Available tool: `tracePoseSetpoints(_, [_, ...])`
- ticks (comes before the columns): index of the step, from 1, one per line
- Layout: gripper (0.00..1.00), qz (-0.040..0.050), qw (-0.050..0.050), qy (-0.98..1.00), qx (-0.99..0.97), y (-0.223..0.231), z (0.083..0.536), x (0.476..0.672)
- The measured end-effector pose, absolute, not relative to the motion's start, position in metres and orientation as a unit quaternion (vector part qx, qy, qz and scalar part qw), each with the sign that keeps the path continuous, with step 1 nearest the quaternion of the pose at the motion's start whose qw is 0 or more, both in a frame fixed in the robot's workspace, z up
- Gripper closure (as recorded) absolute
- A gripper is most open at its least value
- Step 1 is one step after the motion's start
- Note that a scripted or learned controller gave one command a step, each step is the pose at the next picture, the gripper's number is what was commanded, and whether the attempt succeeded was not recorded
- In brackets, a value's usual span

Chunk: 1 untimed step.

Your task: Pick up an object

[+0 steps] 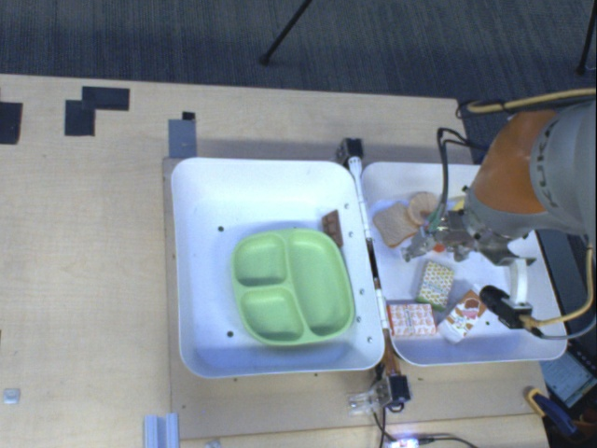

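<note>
Approach step: gripper [431, 244] low in right bin [541, 343], grasp state unreadable (arm hides it), box [436, 282] at its 6 o'clock—next descend, close.

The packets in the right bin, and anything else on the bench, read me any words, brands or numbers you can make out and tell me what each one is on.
No text can be read.
Red-and-white patterned box: print too blurred.
Green patterned packet: pattern visible, no legible words.
White-and-red carton: markings too small.
Green divided plate in the left bin: no lettering seen.
</note>
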<state>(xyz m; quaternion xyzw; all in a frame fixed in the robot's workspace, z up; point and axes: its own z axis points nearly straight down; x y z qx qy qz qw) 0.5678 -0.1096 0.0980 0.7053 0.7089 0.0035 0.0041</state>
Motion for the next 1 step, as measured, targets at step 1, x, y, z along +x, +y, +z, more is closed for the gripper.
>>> tracePoseSetpoints(1, [1.0, 0.0048, 0.005, 0.71, 0.705, -0.1089, 0.1088, 0.5691])
